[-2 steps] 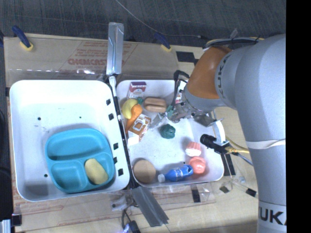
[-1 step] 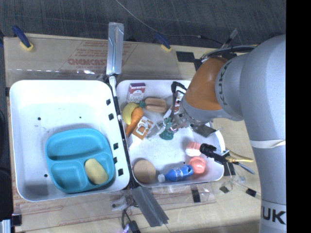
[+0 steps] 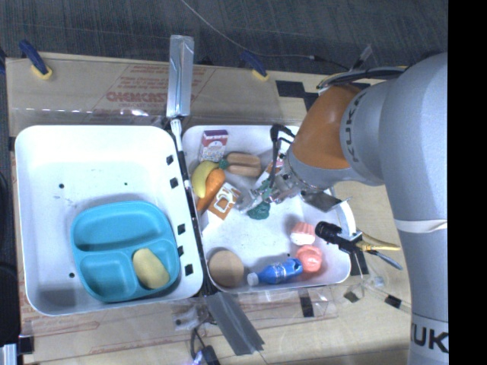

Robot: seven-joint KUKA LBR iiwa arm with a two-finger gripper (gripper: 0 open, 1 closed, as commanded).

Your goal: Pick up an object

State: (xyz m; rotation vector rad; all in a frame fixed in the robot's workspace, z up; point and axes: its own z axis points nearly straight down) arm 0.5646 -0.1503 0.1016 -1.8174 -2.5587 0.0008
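My gripper reaches down into the middle of the right bin, under the orange band of the arm. Just below its tip lies a small teal object; whether they touch is unclear. Left of the tip sit a small brown-and-white box, a carrot and a banana. A hot dog and a red-and-white carton lie at the far end of the bin.
Along the right bin's near side lie a brown ball, a blue bottle, a pink cupcake and a pink toy. The left bin holds a blue divided tray with a yellow potato-like object.
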